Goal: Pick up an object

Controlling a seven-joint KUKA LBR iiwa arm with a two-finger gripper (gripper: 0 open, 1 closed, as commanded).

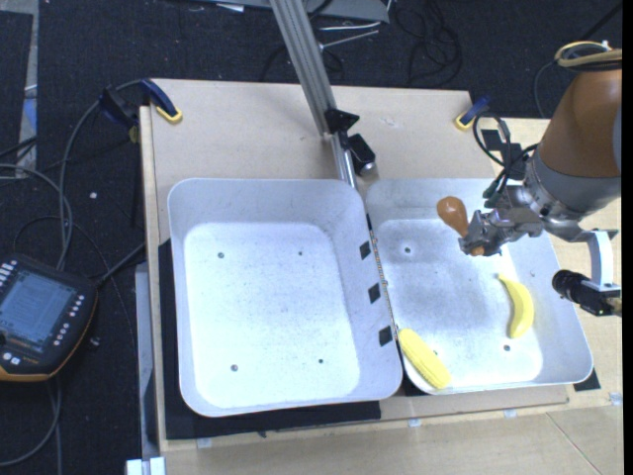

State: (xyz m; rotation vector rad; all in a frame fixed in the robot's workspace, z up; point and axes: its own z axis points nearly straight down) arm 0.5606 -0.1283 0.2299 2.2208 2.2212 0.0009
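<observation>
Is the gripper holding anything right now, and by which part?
Cannot be told. The gripper sits right beside the brown object in the right bin, but the hold isn't visible.

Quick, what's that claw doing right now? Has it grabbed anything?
Claw: down in the right bin by the brown object; whether it grips anything cannot be told.

Left of my bench (297, 127), a handheld control pendant (38, 315) lay among cables (69, 196) on dark carpet (79, 28).
</observation>
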